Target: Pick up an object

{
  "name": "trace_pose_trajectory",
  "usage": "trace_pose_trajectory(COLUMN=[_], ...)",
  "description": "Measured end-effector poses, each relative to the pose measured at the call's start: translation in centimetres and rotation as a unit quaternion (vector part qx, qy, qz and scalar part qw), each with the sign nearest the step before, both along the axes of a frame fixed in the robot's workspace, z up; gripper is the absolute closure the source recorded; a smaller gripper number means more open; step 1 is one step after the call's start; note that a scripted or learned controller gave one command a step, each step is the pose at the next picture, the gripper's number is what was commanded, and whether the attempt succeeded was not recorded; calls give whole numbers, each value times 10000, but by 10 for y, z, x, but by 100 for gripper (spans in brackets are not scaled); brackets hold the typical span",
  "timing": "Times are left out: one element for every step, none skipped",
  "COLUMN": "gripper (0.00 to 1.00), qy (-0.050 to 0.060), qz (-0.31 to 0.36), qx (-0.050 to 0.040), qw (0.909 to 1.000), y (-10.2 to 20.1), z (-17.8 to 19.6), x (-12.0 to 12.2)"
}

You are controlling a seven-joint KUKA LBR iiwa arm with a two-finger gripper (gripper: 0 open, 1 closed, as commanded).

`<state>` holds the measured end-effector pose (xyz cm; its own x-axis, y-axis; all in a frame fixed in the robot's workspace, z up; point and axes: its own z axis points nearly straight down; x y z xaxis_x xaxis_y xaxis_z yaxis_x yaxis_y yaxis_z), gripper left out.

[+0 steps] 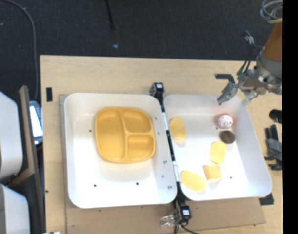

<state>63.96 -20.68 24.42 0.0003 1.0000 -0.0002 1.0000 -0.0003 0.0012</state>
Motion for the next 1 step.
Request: trace_pose_trajectory(gripper=[0], qy=[-38], qz=[61], qx=[-7], qw=[10000], y=[33], z=[87], x=[-4])
